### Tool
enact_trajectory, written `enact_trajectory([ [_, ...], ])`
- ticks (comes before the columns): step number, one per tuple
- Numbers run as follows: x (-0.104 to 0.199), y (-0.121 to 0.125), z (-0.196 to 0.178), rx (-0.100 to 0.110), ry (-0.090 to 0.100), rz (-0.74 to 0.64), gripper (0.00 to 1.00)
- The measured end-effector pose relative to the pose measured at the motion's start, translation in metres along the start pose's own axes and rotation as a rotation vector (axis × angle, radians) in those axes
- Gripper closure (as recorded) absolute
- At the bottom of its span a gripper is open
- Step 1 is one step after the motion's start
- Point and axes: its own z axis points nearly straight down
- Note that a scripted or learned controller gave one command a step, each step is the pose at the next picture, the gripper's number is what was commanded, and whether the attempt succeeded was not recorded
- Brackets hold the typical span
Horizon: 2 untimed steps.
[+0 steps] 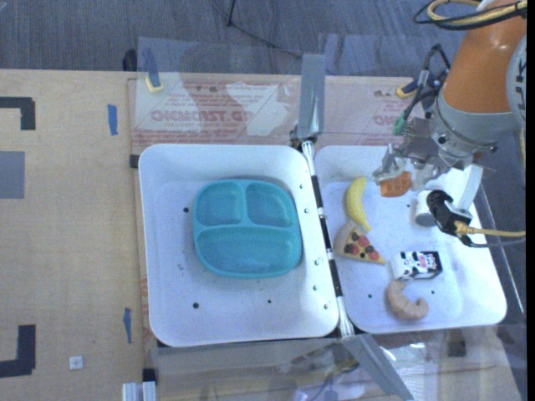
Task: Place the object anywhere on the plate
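my gripper (399, 174) grips an orange piece (394, 185) just right of the banana (358, 203) (far corner). i'm mid-pickup, i judge; next, lift and carry it left onto the blue plate (247, 228).

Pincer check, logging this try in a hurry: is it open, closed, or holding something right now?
Pincer: above the right white bin's far side, with a small orange object right at its tip; open, closed or holding cannot be told.
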Motion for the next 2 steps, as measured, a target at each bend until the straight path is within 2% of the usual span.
enact_trajectory([
  [1,0.086,0.019,0.035,-0.001,0.002,-0.182,1.00],
  [2,0.137,0.002,0.071,0.001,0.002,-0.174,1.00],
])
